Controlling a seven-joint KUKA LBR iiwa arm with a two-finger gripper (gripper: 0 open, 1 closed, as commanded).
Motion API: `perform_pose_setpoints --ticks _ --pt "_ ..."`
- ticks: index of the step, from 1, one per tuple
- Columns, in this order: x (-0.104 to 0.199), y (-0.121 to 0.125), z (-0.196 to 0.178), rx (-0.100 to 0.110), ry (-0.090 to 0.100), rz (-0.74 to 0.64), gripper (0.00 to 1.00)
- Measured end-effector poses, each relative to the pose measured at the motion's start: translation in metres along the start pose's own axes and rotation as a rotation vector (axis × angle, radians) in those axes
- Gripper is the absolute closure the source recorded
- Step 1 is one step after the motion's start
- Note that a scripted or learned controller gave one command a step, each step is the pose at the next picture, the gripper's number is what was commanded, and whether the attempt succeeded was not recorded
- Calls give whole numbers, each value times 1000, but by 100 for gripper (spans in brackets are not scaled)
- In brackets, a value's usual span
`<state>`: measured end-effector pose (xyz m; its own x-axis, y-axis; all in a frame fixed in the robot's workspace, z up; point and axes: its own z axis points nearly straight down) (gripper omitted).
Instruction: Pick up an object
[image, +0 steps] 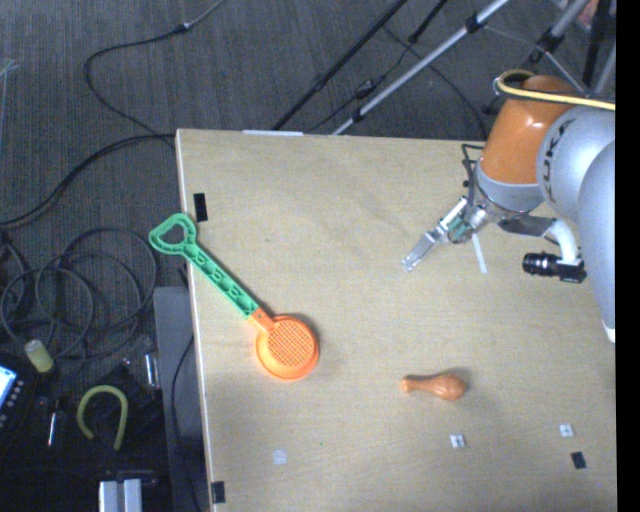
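Camera view: gripper (445, 243) w/ fingers spread, nothing between; green-handled orange strainer (285, 346) left, orange drumstick toy (437, 385) below.

Even, soft light on the bench (330, 200); faint shadows; floor dim; picture slightly grainy; arm (560, 150) edge blurred.

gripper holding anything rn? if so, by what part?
Nothing held. The gripper is above bare bench, apart from the green-handled orange sieve and the orange drumstick-shaped toy, which both lie on the surface.
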<state>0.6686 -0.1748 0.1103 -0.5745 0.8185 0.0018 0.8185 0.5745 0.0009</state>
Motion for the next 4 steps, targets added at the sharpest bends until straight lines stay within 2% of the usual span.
perform_pose_setpoints --ticks 1,2,3,4 --pt "-31 -22 -32 3 -5 650 0" --pt "-29 -21 -13 4 -3 365 0" --pt "-27 -19 23 3 -3 178 0" --pt "7 4 26 2 -2 123 0"
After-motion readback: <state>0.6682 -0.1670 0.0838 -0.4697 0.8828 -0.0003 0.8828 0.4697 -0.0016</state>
